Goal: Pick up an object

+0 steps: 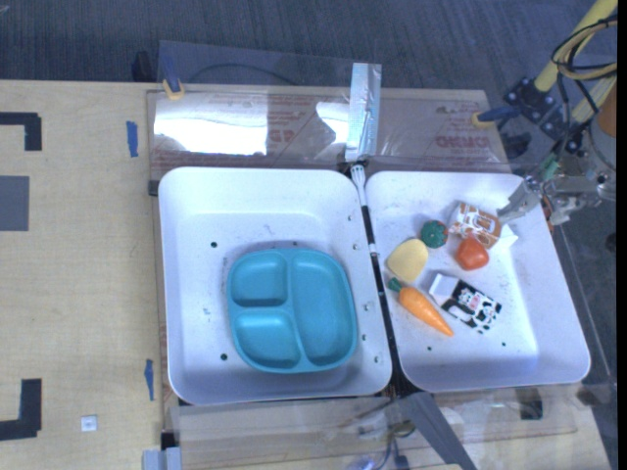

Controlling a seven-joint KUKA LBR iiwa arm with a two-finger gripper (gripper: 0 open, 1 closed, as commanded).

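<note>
Left bin: shallow white plastic bin (186,213) held a teal three-compartment plastic tray (291,308), lying flat toward the bin's 5 o'clock.
Right bin: shallow white plastic bin (549,351) held all the small items, clustered around its centre and 12 o'clock.
Items: yellow toy lemon (408,258) with a small green round toy (433,232) at its 1 o'clock; orange toy carrot (424,306) at its 5 o'clock, green stem end just below the lemon.
Items, cont.: orange-and-white printed carton (475,224) touching a red-orange toy fruit (472,254) at its 6 o'clock; black-and-white printed packet (467,302) just beside the carrot, at its 3 o'clock.
Gripper: grey two-finger gripper (516,204) sat at the right bin's 2 o'clock edge, tip just beside the carton.
Fingers: cannot tell whether apart or together; nothing seen held.
</note>
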